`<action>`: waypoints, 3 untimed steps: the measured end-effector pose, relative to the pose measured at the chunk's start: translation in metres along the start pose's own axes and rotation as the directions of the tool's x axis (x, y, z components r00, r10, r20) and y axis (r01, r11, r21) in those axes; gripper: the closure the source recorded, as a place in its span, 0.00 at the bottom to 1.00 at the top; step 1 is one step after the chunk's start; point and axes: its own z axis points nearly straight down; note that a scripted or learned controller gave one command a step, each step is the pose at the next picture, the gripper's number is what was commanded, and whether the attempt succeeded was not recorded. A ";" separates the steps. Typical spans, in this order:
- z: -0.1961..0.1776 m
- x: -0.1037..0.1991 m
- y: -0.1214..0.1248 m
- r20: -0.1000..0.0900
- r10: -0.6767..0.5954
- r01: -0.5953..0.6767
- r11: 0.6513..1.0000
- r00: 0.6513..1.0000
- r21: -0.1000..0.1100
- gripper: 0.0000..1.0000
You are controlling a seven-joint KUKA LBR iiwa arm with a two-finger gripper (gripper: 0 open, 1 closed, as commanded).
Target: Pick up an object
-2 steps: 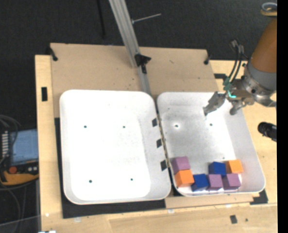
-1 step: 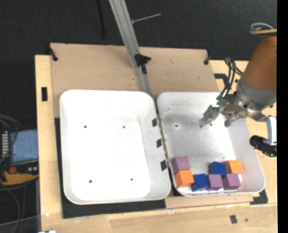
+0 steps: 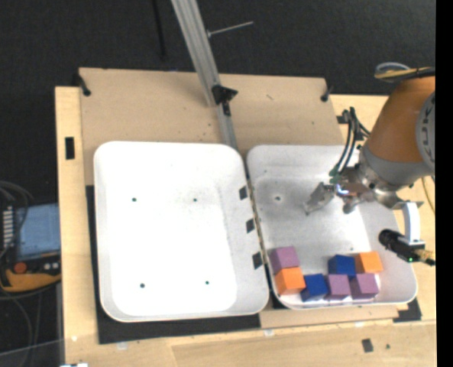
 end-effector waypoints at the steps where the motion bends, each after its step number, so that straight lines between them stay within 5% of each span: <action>1: 0.059 -0.010 -0.002 0.000 0.000 0.000 1.000 1.000 -0.001 0.00; 2: 0.044 -0.010 0.001 -0.001 0.007 -0.007 1.000 1.000 -0.011 1.00; 3: -0.011 -0.002 -0.003 0.000 -0.006 0.006 1.000 1.000 -0.012 1.00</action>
